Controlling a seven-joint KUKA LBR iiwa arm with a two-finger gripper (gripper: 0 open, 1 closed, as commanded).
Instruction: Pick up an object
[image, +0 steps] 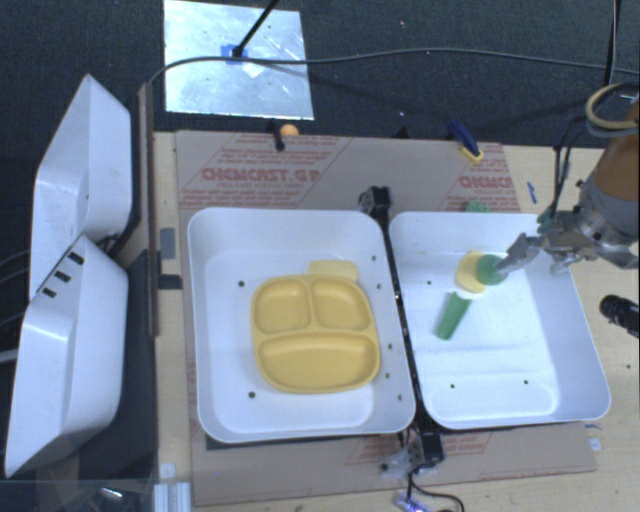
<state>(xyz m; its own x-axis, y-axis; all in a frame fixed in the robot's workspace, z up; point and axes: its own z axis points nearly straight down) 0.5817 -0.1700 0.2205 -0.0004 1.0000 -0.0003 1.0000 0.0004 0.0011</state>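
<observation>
In the right bin (520, 390) a green stick-shaped object (452, 317) lies at a slant near the middle. Just above it sits a round yellow object (469, 274) with a small green piece (488, 268) on its right side. My gripper (512, 256) reaches in from the right and its tip ends right at that green piece, low over the bin. From this angle I cannot make out whether the tip touches or holds the piece. In the left bin (225, 400) lies a yellow divided plate (316, 333), and a pale yellow flat item (333, 268) pokes out behind the plate.
The two bins meet at a black clamp (377, 199). The grey arm with its orange band (615, 165) comes in over the right bin's far right corner. Spare white bins (70, 300) are stacked at the left. A shiny metal sheet (235, 60) lies at the back.
</observation>
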